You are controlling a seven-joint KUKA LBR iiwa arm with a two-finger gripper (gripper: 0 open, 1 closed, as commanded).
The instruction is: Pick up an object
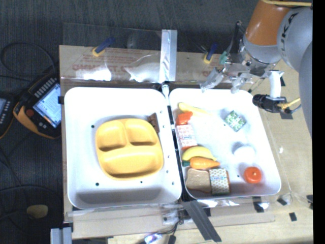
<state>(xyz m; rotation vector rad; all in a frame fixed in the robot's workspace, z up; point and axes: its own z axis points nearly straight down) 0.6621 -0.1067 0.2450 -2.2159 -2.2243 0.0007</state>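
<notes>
- Grey and orange-banded, your arm (277, 22) reaches in from the right and hangs over the far edge of the right bin (266, 136).
- You can see the gripper (223, 82) above that far rim, its two pale fingers (209, 81) spread apart with nothing between them.
- Your pickable objects sit in the right bin, most of them packed along its left wall: a yellow banana (195, 152), an orange carrot-like piece (204, 162), a red-and-white carton (185, 134), and a small red item (184, 118) with another yellow piece (189, 108) beyond it.
- At the near left corner you have a slice of bread (198, 180) touching a patterned box (219, 181).
- Well apart from those, a green-and-white packet (234, 120) lies near the far right of the bin, just below the gripper.
- You also have a white round object (242, 150) and, nearer the front, an orange-red round one (253, 174).
- Your left bin (76, 136) holds a yellow divided tray (129, 149), with a small dark item (153, 121) at its far right corner.
</notes>
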